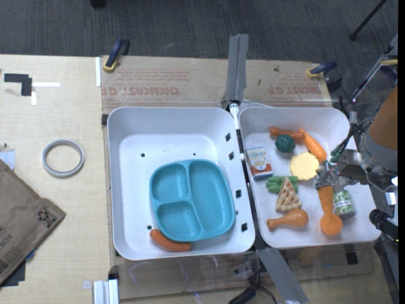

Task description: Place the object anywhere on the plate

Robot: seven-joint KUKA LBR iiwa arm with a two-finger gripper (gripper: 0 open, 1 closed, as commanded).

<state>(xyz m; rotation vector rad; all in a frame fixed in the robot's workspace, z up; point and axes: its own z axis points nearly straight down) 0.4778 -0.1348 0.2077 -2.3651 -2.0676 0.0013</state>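
Observation:
A blue three-compartment plate [192,199] lies in the left white bin [126,170]. An orange sausage [169,241] rests on the bin floor just off the plate's front-left rim. My gripper [327,175] hangs low over the right bin [361,233], above the top end of a long orange carrot-like piece [328,213] and beside a yellow round piece [305,166]. A green can [343,202] lies just right of the carrot piece. Nothing shows clearly between the gripper's tips.
The right bin also holds a toast wedge [288,196], a drumstick [288,220], a small carton [258,162], a dark green broccoli [285,143], another carrot [314,145] and a green leafy piece [274,183]. A tape ring [63,158] lies on the bench at left.

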